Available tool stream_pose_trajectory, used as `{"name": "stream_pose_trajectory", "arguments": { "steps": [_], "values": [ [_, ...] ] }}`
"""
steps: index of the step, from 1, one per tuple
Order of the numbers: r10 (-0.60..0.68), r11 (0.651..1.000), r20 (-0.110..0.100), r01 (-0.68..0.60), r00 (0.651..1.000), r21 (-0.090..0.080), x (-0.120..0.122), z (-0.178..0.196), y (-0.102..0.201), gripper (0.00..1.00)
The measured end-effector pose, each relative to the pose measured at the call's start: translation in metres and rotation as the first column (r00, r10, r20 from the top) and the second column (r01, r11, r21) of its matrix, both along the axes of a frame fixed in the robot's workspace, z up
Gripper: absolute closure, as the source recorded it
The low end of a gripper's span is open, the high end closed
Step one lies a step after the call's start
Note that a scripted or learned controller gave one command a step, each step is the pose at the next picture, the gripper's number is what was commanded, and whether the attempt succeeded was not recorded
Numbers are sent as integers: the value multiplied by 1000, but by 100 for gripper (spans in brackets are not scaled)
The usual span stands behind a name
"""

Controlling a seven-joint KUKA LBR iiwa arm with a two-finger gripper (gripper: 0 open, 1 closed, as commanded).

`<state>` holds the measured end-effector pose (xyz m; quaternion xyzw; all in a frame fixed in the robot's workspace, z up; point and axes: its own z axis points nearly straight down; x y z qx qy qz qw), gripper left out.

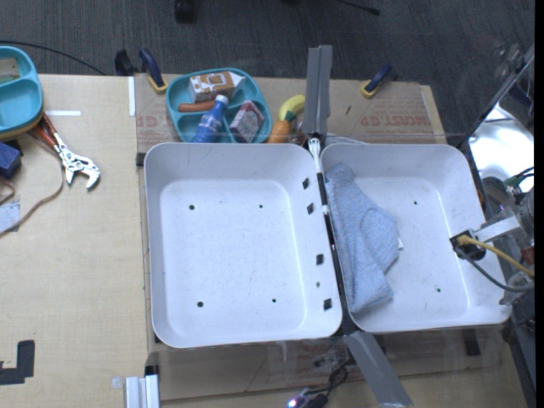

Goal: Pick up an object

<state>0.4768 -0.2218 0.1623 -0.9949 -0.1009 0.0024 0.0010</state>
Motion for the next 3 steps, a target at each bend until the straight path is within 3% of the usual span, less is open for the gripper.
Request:
{"name": "stream_pose_trajectory", "arguments": {
  "steps": [1,2,3],
  "values": [
    [1,1000,0,-1,1000,0,0,0,0,0],
    [1,1000,1,-1,1000,-1,0,42,0,0],
    [-3,1000,0,3,1000,1,0,-6,0,0]
  ]
}}
